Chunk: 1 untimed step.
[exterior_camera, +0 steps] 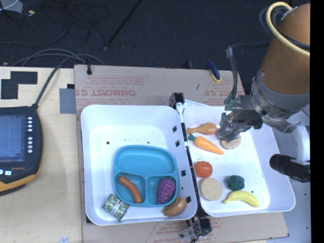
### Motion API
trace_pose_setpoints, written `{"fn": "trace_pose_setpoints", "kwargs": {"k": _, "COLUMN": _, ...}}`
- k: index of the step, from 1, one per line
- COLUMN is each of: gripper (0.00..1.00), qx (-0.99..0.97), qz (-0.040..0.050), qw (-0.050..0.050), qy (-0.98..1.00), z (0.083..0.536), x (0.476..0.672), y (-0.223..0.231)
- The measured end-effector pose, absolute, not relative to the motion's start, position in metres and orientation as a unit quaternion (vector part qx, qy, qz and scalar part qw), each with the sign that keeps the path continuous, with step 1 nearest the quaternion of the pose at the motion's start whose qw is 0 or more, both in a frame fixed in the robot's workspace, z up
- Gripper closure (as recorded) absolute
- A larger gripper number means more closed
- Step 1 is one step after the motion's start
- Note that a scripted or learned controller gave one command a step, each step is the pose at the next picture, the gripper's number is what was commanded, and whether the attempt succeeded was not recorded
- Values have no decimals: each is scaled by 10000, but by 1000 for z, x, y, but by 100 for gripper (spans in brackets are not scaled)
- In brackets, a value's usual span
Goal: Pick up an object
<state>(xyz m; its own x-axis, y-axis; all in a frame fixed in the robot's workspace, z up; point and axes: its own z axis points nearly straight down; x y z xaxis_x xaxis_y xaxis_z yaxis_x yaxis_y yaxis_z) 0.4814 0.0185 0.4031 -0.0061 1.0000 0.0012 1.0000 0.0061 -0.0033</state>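
Upside-down red print on the cardboard sheet point(132, 87) at twelve o'clock is unreadable. The end effector point(229, 134) touches a tan disc point(231, 144); whether it grips, I cannot tell.

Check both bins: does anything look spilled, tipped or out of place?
Mostly tidy. One oddity: a brown croissant-like piece lies off the blue divided plate, wedged against the left bin's wall near the divider. Nothing looks spilled or damaged.

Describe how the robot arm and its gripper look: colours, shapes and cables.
The thick rounded arm segment is orange-brown here, with a pale yellowish ring at its top and a grey collar below. The dark grey metal two-finger gripper is blocky and angular. A thin grey cable runs down beside the wrist toward it.
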Motion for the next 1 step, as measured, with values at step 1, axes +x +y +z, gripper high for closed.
{"fn": "trace_pose_setpoints", "kwargs": {"k": 1, "gripper": 100, "qx": -7047, "qz": 1, "qw": 7, "qy": -7095, "z": 420, "x": 476, "y": 80}}
